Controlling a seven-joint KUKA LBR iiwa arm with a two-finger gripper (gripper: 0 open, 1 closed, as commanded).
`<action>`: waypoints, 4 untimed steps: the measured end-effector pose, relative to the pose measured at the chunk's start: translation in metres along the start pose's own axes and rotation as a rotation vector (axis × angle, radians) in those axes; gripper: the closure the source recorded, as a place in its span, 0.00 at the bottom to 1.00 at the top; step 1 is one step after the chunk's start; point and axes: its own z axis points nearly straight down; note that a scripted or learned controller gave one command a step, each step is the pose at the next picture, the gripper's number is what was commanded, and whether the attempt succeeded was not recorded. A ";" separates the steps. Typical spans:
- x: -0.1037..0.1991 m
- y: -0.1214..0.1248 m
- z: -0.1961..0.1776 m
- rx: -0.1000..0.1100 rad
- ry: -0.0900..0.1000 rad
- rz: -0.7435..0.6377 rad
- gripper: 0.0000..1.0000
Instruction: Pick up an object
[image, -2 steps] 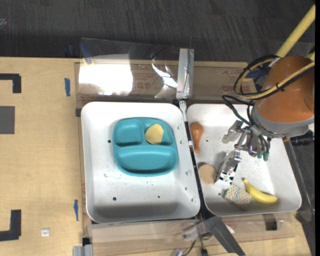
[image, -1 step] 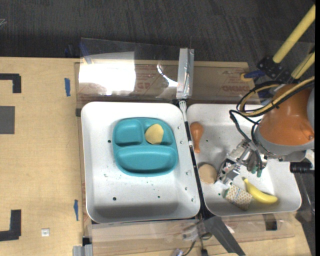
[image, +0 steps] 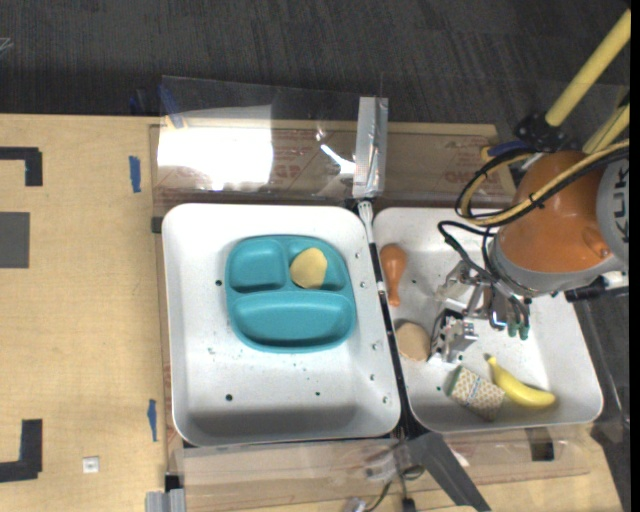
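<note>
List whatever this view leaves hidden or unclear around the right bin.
- Tool: its fingers merge with metal parts and cables in the camera view; open or shut cannot be told.
- Right bin: the arm's orange band covers its far right corner.
- Patterned item beside the banana: too small to identify.
- Tan round item: too blurred to name.

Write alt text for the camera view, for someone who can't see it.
The gripper hangs low in the right bin among a banana, a carrot and a tan ball. The left bin holds a teal divided plate with a yellow item.
</note>
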 end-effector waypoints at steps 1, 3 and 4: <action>-0.067 0.025 -0.014 -0.004 0.018 0.119 0.00; -0.032 0.017 -0.098 -0.004 0.026 0.023 0.00; -0.013 -0.003 -0.011 -0.004 -0.004 -0.033 0.00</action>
